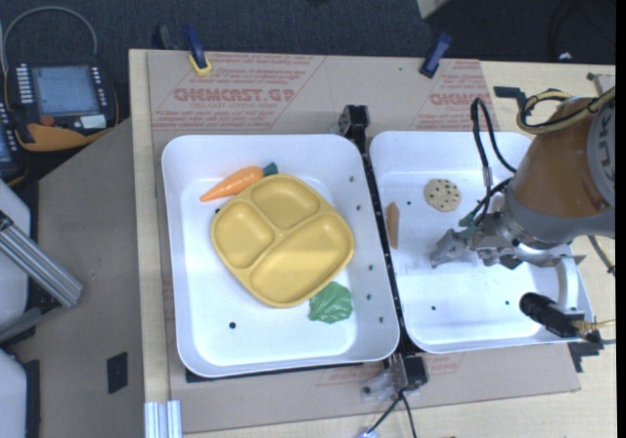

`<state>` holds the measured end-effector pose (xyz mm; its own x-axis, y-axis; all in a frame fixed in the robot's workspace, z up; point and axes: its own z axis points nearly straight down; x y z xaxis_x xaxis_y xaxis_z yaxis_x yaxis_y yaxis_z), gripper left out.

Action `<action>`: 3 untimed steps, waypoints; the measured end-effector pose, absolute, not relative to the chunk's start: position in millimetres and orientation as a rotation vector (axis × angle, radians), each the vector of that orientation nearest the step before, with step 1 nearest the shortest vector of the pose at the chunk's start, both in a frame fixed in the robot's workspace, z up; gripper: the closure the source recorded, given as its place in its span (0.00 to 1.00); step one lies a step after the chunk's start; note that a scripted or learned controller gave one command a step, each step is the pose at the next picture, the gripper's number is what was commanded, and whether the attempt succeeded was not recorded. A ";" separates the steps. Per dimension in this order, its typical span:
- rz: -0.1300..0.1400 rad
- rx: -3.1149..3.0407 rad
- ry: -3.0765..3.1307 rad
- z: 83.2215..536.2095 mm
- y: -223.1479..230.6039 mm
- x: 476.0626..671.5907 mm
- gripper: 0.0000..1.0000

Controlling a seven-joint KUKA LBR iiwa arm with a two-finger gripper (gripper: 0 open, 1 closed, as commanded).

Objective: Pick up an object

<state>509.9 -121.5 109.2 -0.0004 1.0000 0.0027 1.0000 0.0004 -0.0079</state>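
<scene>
In the right bin (460, 324), my gripper (448, 249) hangs low over the middle of the floor, reaching in from the right. A round chocolate-chip cookie (442, 195) lies just behind it, a short way apart. A thin brown stick (392, 223) leans along that bin's left wall, to the left of the gripper. The left bin (196, 309) holds a yellow divided plate (283, 240), an orange carrot (232, 183) at the plate's back-left edge and a green leaf (332, 303) at its front-right edge.
The grey arm with its orange band (558, 172) covers the right bin's right side, with black cables (481, 148) looping over the back. A black part (548, 314) sticks out near the front right corner. A black divider (377, 231) runs between the bins.
</scene>
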 end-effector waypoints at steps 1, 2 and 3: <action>0.002 -2.220 -2.218 83.5 -121.0 509.5 0.00; -0.003 -2.222 -2.222 95.3 -120.6 510.6 1.00; -0.006 -2.224 -2.228 155.2 -113.2 509.1 1.00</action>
